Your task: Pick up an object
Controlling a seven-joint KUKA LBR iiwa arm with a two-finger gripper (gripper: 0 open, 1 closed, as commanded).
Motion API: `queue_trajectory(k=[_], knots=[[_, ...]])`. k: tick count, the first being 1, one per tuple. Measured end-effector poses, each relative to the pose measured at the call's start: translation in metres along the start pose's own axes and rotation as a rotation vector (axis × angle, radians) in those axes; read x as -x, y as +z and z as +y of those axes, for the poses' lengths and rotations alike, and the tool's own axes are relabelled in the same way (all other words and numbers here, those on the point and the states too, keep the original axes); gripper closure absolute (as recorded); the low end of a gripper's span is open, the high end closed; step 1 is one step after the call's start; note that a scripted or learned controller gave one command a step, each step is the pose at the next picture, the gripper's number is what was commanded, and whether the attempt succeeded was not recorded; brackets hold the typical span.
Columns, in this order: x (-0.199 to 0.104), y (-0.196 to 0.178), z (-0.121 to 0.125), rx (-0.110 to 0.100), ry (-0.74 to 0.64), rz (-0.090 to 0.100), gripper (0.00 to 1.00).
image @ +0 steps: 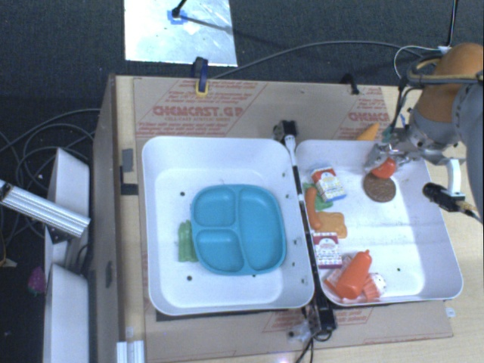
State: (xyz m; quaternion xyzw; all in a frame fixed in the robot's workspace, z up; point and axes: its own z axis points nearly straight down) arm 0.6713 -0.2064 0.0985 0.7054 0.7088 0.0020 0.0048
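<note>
My gripper (383, 158) hangs over the far right part of the right bin (431, 237), reaching in from the right. A small red object (385, 169) sits directly under its tip, touching or nearly touching it; whether it is held is unclear. Just in front of that lies a brown disc (380, 189). Further left in the bin are a small red-and-white carton (328, 183), an orange carrot-like piece (311, 203) and an orange toy food piece (330, 221). A second carton (327, 249) and an orange-red bottle (353, 274) lie at the near side.
The left bin (162, 203) holds a blue divided plate (238, 228) with a green piece (185, 242) beside it. An orange piece (368, 132) rests at the right bin's far rim. A black clip (287, 131) sits where the bins meet.
</note>
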Motion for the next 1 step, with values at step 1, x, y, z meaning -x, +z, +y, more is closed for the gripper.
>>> queue_trajectory(k=[1], knots=[[-0.0877,-0.0167,-0.0009,-0.006,0.000,0.005,1.00]])
